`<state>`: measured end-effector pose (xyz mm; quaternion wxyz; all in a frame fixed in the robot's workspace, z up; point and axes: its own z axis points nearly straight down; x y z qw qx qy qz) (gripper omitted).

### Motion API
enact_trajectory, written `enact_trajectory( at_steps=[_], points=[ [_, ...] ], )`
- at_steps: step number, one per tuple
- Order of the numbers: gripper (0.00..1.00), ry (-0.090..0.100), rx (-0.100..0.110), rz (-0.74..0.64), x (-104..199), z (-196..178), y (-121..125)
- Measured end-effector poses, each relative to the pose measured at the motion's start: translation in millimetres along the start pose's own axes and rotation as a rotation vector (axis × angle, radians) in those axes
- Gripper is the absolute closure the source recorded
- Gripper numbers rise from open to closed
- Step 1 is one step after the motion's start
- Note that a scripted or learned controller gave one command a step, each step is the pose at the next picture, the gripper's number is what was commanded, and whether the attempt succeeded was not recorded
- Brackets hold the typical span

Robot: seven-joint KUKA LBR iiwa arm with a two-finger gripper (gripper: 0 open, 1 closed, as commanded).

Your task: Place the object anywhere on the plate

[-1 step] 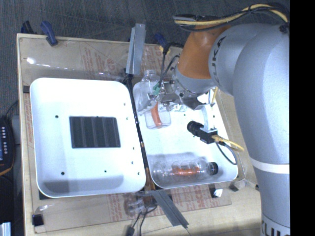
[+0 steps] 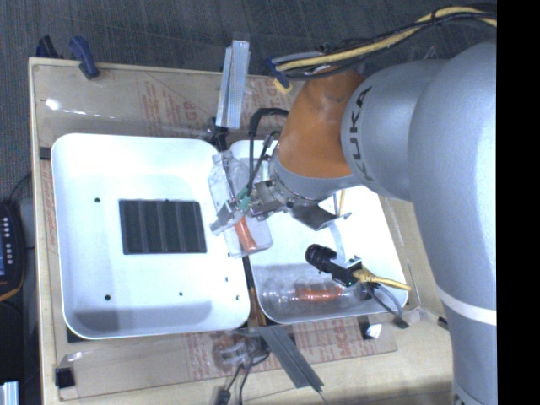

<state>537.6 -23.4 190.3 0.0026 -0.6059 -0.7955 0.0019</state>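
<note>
Arm: I reach in from the right, my grey arm [image 2: 426, 116] and its orange band [image 2: 316, 133] covering much of the right bin [image 2: 375, 218].
Gripper: my gripper [image 2: 240, 218] hangs over the seam where the two bins meet, just right of the left bin [image 2: 67, 226].
Grip: I cannot tell whether I am spread or closed; the parts there are clear and overlap.
Object: a small clear piece with an orange-red core [image 2: 249, 234] sits right at my tip, over the seam. I cannot tell whether it is pinched.
Plate: a dark ribbed plate [image 2: 163, 226] lies flat in the middle of the left bin, apart from my tip, with nothing on it.
Other: a clear bottle [image 2: 305, 294] with a copper-coloured inside lies on its side along the near wall of the right bin.
</note>
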Motion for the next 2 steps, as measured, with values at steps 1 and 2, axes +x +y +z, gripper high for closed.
enact_trajectory(
  at_steps=[1, 2],
  points=[
    [1.0, -0.002, -0.001, -0.121, 43.8, -0.3, 73.3],
    [0.0, -0.002, -0.001, -0.121, 43.7, -0.3, 73.2]
  ],
)
